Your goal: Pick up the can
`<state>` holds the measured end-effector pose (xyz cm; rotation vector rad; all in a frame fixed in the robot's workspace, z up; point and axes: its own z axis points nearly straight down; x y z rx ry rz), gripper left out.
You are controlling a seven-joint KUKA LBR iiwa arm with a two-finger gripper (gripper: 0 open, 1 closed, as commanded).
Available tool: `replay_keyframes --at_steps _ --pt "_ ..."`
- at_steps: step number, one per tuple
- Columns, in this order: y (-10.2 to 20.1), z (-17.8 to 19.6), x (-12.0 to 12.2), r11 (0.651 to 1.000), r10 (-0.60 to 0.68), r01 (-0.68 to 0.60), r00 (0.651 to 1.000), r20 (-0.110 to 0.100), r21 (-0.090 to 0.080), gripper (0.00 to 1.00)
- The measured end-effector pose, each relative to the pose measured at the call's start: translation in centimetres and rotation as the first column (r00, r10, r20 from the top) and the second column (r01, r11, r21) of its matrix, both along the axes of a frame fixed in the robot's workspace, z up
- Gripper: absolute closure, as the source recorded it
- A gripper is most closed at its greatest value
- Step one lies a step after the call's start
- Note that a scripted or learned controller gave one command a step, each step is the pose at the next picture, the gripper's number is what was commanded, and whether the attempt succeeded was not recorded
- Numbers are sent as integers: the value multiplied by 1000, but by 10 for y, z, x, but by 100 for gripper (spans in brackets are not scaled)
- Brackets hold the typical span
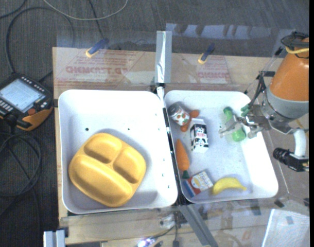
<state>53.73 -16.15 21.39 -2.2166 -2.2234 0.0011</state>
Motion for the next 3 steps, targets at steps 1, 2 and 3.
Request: replay_keyframes --at_steps 1,2,3 --pt "-35 -124 108 1000 -1 1 1000 6 -4 0" --pt "-36 -113 109 1000 0 0 1000 8 -10 100" --pt "-20 -38 109 997 -77 77 997 1 -3 100"
